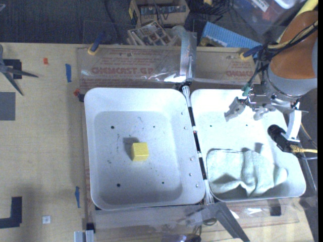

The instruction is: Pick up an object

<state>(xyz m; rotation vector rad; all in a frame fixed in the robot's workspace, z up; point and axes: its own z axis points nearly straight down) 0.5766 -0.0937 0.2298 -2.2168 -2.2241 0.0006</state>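
**Yellow block in the left bin, gripper open over the right**

The yellow block (140,151) lies near the middle of the left bin (96,110), flat on the grey floor of the bin and well apart from every wall. It is close to a cube, so it has no clear long axis; its sides sit slightly turned against the bin's edges, with one corner tipped a little toward the lower right of the view. A small shadow falls just to its upper left. Nothing touches it.

The right bin (212,105) holds a white cloth (245,173), crumpled and folded along the near side, its long axis running left to right across the bin. Part of it is bunched up in a ridge near the middle, and its right end lies against the bin's right wall.

The arm comes in from the right, its orange band (298,44) above the grey wrist. The gripper (246,109) hangs over the far part of the right bin, above bare white floor and apart from the cloth. Its two fingers stand spread, pointing down and to the left, with nothing between them. A black cable fitting (278,135) sits beside the wrist, at the bin's right side.

Behind both bins, on the worktop (40,135), a strip of clear plastic sheet (136,67) lies along the far edge.
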